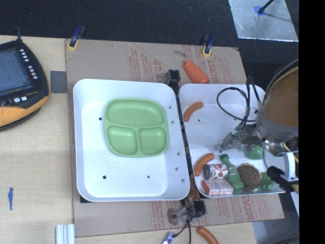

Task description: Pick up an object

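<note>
A green tray (136, 127) lies in the left bin (86, 136), with bare white floor around it. In the right bin (203, 93), the pincer (228, 142) hangs over open floor; its grip cannot be made out. A sausage (192, 111) lies apart near the divider, another sausage (203, 161), can (216, 171) and bottle (232, 174) crowd the near edge.

Divided plate (136, 126) was pale green; both bins (89, 136) white. Sausages (192, 110) orange. Small can (217, 172) red and white. Bottle (232, 173) green. Round patty (249, 176) brown. Cardboard mat (147, 60) tan with red lettering.
</note>
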`<state>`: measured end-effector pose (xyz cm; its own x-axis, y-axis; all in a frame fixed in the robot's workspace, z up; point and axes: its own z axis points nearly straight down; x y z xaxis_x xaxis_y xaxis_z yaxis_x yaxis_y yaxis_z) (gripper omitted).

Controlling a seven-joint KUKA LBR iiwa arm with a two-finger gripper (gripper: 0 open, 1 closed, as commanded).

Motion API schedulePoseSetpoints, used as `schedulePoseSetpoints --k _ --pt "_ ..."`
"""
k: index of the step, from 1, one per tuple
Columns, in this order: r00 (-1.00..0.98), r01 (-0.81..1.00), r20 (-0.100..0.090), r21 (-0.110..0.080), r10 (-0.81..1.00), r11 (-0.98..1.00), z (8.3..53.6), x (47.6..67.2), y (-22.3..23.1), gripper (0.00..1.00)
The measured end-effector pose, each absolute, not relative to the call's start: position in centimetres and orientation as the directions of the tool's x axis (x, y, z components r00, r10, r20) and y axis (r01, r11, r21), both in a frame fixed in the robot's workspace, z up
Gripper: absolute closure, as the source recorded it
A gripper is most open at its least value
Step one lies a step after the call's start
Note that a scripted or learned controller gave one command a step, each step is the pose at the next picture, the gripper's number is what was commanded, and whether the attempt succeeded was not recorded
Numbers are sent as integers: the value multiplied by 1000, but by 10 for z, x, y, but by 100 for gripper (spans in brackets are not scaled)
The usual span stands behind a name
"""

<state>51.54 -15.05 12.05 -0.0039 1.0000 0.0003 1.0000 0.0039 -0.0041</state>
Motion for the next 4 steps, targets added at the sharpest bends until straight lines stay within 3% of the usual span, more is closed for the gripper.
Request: schedulePoseSetpoints --k 1,2,3,4 --pt "-4 1000 0 -3 1000 4 92 614 -183 0" --pt "-6 1000 1 -6 1000 6 91 499 -118 0" --pt "-11 1000 -1 -6 1000 11 101 499 -119 100" --pt "-5 1000 1 -2 1000 5 192 562 -62 100"
